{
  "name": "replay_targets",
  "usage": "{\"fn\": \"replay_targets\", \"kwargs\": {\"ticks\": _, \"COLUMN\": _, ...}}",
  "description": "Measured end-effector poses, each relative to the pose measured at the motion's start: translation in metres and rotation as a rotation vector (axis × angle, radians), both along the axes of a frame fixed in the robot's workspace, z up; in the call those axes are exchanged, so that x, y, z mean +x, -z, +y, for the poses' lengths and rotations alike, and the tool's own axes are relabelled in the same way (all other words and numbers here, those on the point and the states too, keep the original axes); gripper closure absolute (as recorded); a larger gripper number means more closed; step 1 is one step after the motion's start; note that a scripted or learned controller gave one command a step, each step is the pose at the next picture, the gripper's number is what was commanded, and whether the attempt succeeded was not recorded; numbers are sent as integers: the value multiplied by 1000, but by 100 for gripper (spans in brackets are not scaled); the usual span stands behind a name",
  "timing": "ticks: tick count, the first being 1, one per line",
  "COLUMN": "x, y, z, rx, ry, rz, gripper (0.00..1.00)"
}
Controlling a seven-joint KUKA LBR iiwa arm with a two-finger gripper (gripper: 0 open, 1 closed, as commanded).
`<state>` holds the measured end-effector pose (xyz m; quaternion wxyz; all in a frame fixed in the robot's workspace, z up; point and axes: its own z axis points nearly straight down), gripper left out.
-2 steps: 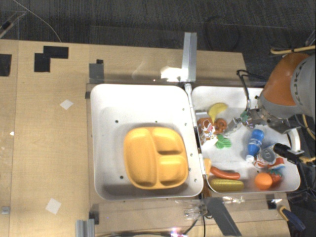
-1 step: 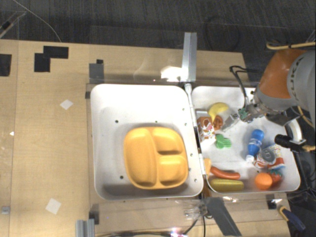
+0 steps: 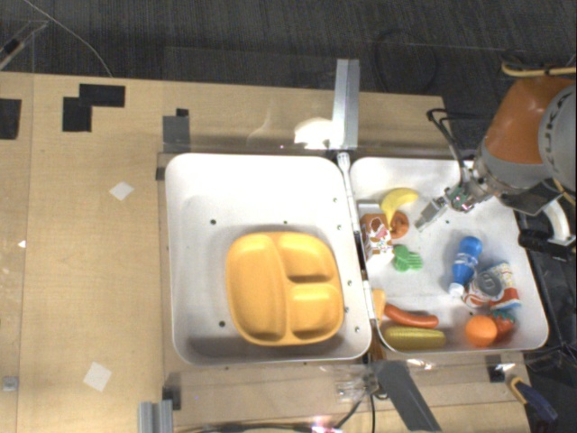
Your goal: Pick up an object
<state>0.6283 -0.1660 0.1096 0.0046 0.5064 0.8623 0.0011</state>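
Hovering at the upper middle of the right bin (image 3: 539, 332), my gripper (image 3: 431, 212) has its fingers slightly parted and grips nothing. Just left of it lies a banana (image 3: 399, 200); below that, a green toy (image 3: 407, 260). A blue bottle (image 3: 464, 262) stands lower right, an orange (image 3: 481, 330) beyond. The yellow tray (image 3: 283, 287) lies in the left bin (image 3: 194, 242).

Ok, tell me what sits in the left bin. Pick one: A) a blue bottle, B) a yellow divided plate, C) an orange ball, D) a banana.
B: the yellow divided plate lies alone on the floor of the left bin, while the blue bottle, orange ball and banana all lie in the right bin.
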Motion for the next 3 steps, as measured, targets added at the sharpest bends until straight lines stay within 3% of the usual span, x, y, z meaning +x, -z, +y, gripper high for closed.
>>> {"fn": "replay_targets", "kwargs": {"ticks": 1, "x": -18, "y": 16, "z": 30, "rx": 1, "ry": 178, "rz": -9, "gripper": 0}}
{"fn": "replay_targets", "kwargs": {"ticks": 2, "x": 2, "y": 22, "z": 25, "rx": 3, "ry": 158, "rz": 0, "gripper": 0}}
{"fn": "replay_targets", "kwargs": {"ticks": 3, "x": 5, "y": 7, "z": 26, "rx": 0, "ry": 152, "rz": -11, "gripper": 100}}
